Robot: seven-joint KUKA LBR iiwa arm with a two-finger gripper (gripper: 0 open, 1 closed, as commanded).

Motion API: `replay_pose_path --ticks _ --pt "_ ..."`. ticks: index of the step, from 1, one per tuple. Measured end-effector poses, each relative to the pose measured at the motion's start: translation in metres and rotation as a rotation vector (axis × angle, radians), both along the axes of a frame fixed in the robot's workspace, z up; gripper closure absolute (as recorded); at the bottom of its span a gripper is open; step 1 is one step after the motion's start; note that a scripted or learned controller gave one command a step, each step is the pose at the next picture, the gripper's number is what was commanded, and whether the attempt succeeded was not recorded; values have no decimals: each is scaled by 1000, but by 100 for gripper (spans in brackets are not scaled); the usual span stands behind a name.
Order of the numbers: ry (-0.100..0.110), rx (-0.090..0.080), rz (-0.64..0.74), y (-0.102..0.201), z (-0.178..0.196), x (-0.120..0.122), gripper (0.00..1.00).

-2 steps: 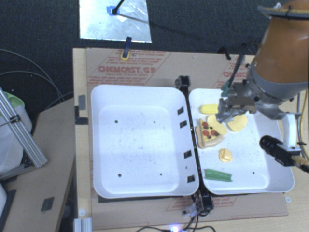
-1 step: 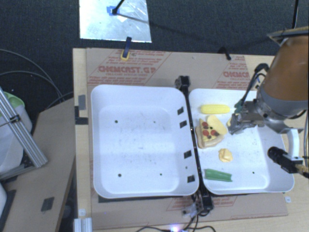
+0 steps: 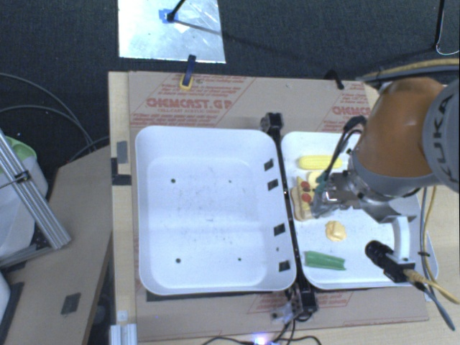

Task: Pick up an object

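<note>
Gripper (image 3: 321,198): low in the right bin (image 3: 413,214), over its left part; cannot tell its state from here.
Red-and-yellow piece (image 3: 305,192): just beside the gripper, near the divider.
Corn cob (image 3: 315,162): long axis left-right, toward the bin's far side.
Yellow lump (image 3: 335,230): just below the gripper.
Green pod (image 3: 325,260): lies left-right, slightly tilted, near the front wall.
Left bin (image 3: 208,207): beside the right one.

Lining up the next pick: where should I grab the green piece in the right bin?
Take the green piece across its narrow width near the middle, coming straight down. It lies flat and long, roughly left to right, near the bin's front wall, with bare floor on both long sides; the yellow lump sits clear behind it.
</note>
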State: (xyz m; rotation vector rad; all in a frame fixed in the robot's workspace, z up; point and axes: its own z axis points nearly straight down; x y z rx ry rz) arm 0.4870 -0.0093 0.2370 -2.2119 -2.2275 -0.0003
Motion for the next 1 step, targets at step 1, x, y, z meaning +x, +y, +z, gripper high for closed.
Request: replay_pose_path --ticks 1 --pt "-14 2 5 57 95 1 100"
